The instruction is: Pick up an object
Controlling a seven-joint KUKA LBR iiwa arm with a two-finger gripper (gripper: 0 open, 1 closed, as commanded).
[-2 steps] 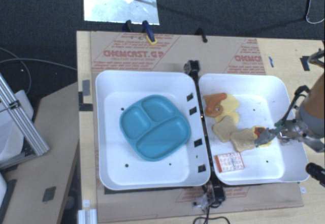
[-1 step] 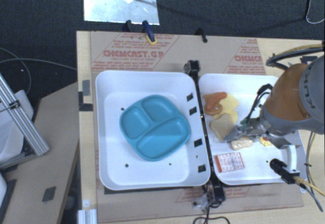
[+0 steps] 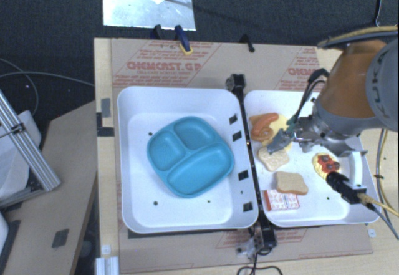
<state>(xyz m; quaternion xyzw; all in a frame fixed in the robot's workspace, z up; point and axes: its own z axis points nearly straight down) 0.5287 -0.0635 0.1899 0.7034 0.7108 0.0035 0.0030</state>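
Food pieces (image 3: 292, 183), about six, share one bin (image 3: 349, 216); hand (image 3: 282, 141) grip unclear.

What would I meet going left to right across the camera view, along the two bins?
Left shallow white bin → blue three-compartment plastic plate → black divider between the bins → red-and-white flat packet → brown bread slice → yellow-and-red toy food piece.

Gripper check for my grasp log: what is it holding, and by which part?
Cannot be told: the gripper is low over the toy food in the right bin.
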